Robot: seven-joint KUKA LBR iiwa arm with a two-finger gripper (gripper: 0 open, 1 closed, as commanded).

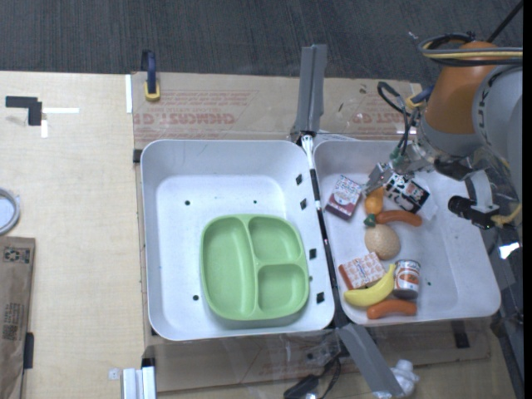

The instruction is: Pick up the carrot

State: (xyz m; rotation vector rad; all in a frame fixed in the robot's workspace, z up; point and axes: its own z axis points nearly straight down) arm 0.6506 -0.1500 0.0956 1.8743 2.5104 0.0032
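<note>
The carrot (401, 218) is an orange-red stick with a dark green end. It lies flat in the right bin (465, 306), its green end pointing left. A small round orange fruit (375, 201) touches it on the upper left. My gripper (387, 175) hangs over the bin's back part, just above and a little left of the carrot, close to the orange fruit. The grey arm with its orange band (453, 98) comes in from the upper right. Nothing is visibly held.
In the right bin with the carrot: a black and white box (408, 192), a small red packet (344, 196), a tan ball (382, 240), a snack pack (362, 268), a banana (371, 290), a tin (406, 277) and another orange stick (391, 308). The left bin (166, 223) holds a green divided plate (253, 266).
</note>
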